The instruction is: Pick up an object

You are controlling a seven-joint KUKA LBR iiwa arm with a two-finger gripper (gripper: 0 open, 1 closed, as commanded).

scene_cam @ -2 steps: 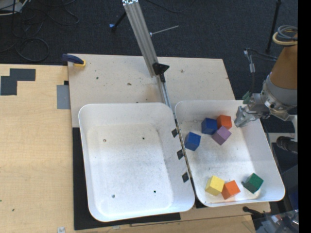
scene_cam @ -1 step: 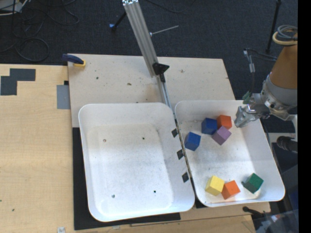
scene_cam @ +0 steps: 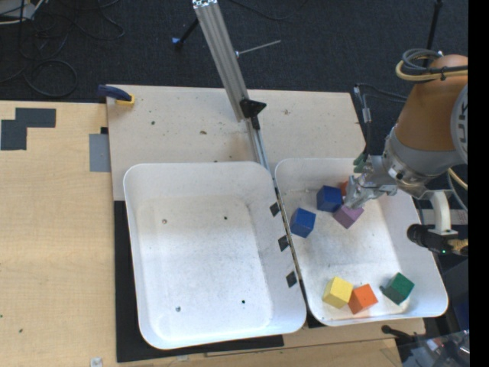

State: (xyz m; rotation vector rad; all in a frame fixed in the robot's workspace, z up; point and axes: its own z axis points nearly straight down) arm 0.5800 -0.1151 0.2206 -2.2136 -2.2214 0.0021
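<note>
Two blue cubes [scene_cam: 329,198] crowd purple cube [scene_cam: 348,215] under end effector [scene_cam: 355,199]; can't tell its state, could snag a neighbour.

My hand [scene_cam: 357,199] hangs over the upper part of the right bin [scene_cam: 428,297], right at the purple cube [scene_cam: 348,215], which sits tilted just below my fingertips. Just left of that cube stands a dark blue cube [scene_cam: 329,198], and a second blue cube [scene_cam: 302,222] lies further left, near the bin's left wall. Along the bin's lower edge, well apart from the purple cube, a yellow cube [scene_cam: 338,291] touches an orange cube [scene_cam: 363,298], with a green cube [scene_cam: 398,288] near them on the right.
</note>
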